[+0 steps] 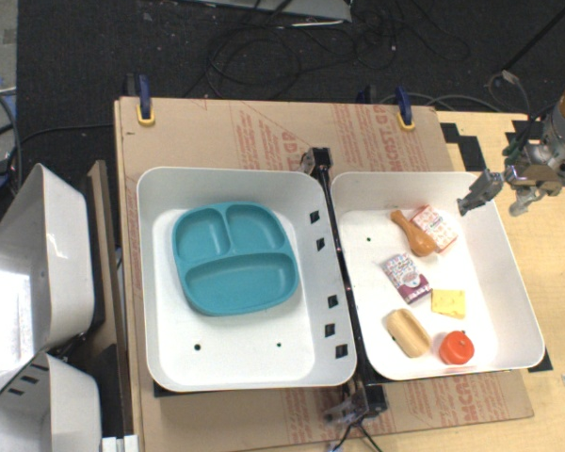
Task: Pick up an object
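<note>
The right bin (377, 196) holds several small items: a brown drumstick (413, 233), a red-and-white carton (433, 228), a purple packet (406, 278), a yellow cheese wedge (449, 303), a tan bread roll (408, 332) and an orange-red tomato (458, 347). My gripper (502, 195) hangs over the bin's far right corner, up and to the right of the carton. Its two fingers are spread apart with nothing between them.
The left bin (160, 252) carries a teal divided plate (235, 258). White containers (33, 271) stand off the bench at the left. Blue-and-yellow clamps (145, 102) grip the board's far edge, and cables lie on the dark floor beyond.
</note>
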{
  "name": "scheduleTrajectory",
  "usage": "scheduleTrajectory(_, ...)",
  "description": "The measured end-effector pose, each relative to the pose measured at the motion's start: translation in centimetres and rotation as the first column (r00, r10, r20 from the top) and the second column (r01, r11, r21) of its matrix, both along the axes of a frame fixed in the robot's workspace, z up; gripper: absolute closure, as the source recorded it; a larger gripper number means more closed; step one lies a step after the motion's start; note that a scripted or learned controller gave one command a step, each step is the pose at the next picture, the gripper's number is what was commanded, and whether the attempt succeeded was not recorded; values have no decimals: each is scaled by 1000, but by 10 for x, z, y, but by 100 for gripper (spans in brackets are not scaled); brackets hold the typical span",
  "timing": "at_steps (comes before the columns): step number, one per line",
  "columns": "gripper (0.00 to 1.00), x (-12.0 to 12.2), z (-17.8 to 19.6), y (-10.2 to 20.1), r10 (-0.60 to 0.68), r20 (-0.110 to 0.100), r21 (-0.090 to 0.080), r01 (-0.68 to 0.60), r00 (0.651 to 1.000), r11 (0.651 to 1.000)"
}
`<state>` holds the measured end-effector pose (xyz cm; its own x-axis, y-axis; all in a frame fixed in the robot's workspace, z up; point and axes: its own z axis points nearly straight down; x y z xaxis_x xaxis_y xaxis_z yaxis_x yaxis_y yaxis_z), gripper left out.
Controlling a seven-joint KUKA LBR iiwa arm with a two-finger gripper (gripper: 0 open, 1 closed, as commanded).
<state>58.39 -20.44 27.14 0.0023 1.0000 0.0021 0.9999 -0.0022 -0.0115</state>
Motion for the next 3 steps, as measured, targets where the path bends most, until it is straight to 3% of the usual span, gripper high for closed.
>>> scheduleTrajectory(1, 0, 2, 7, 1, 3, 12, -3, -3, 1000, 1000)
scheduleTrajectory(3, 0, 10, -89, 9, 2, 8, -2, -2, 1000, 1000)
